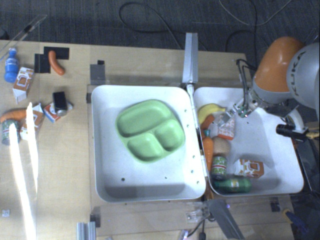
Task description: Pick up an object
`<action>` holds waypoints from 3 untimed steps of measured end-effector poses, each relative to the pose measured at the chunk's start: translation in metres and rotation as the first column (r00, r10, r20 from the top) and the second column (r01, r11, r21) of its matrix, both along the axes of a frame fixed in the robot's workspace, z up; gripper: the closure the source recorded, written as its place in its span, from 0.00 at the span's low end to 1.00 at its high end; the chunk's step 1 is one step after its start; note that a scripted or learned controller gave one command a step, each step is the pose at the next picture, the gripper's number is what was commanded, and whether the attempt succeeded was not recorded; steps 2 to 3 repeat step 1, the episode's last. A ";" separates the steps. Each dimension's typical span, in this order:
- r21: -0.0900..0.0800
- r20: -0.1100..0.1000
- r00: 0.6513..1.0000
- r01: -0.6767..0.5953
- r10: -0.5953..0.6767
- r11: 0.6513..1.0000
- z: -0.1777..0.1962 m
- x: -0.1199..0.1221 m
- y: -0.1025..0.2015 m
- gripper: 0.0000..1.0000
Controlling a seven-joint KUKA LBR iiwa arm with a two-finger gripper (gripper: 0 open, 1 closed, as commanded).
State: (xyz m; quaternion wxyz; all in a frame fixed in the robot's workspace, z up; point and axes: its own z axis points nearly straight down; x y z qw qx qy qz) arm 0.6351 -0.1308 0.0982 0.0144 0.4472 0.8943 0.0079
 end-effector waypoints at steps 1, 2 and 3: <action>-0.001 -0.021 0.996 0.081 -0.081 0.997 -0.011 -0.013 0.014 0.00; -0.001 -0.021 0.996 0.081 -0.081 0.997 -0.011 -0.013 0.014 0.00; -0.001 -0.021 0.996 0.081 -0.081 0.997 -0.011 -0.013 0.014 0.00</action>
